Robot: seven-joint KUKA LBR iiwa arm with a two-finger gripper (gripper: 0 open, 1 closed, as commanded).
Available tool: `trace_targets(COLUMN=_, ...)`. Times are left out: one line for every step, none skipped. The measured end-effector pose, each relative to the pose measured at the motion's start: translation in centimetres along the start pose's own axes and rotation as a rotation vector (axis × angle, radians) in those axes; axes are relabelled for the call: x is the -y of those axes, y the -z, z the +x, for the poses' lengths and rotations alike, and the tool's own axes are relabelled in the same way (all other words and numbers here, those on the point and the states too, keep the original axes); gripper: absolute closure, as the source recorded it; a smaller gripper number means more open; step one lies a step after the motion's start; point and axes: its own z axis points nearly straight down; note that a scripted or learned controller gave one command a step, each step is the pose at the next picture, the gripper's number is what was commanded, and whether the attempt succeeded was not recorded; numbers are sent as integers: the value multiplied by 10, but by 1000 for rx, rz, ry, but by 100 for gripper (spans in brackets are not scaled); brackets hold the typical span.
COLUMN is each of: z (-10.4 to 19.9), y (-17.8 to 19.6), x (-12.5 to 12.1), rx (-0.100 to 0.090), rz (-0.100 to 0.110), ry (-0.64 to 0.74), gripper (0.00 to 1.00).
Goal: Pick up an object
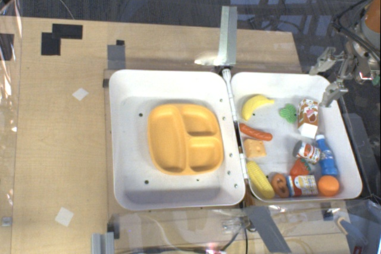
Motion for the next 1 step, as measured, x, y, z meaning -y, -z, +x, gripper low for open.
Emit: trace_targets(z=-27, y=-156, x=7, rx=-5, rz=1, ry=7, gripper=0)
